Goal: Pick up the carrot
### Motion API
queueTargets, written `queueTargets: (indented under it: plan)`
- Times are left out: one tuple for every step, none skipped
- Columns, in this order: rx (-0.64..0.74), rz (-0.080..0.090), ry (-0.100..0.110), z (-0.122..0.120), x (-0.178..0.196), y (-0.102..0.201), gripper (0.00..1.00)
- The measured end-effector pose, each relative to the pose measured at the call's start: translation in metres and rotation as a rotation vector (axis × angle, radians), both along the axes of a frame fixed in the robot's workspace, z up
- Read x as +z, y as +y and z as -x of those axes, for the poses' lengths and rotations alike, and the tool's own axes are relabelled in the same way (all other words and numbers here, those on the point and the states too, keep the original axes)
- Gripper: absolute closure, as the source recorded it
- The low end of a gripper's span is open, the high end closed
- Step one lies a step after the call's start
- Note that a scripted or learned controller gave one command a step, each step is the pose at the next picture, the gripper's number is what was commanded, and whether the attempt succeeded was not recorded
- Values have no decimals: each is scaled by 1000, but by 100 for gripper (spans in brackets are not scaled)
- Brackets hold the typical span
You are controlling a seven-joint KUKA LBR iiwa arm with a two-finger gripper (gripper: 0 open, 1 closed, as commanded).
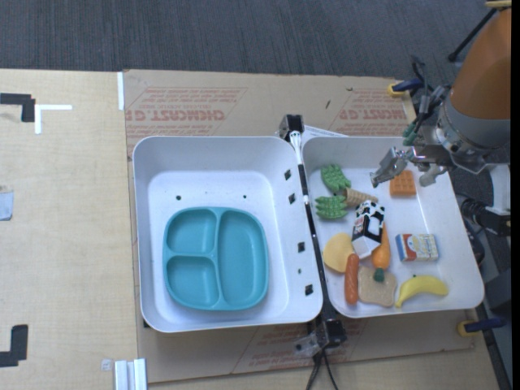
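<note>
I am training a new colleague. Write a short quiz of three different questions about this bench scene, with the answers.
1. True or false: the teal plate lies in the left bin.
2. Which touches the carrot? A) banana B) black-and-white toy C) orange block
3. Fill in: the gripper hovers over the ___ bin, at its far end.

Key: 1 true; 2 B; 3 right.
</note>
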State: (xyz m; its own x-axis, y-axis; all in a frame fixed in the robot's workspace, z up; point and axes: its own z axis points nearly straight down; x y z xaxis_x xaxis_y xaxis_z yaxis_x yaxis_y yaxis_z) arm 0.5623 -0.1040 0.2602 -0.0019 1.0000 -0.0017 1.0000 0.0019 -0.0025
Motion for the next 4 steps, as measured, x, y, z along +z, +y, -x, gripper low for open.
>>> queueTargets:
  plan:
    - [60,-3,1,64,-140,-22,0]
    - [53,-1,-2,62,-131,-23,100]
    - [123,3,-36,66,-156,-19,100]
    - [-276,0,-1,83,-69,32,100]
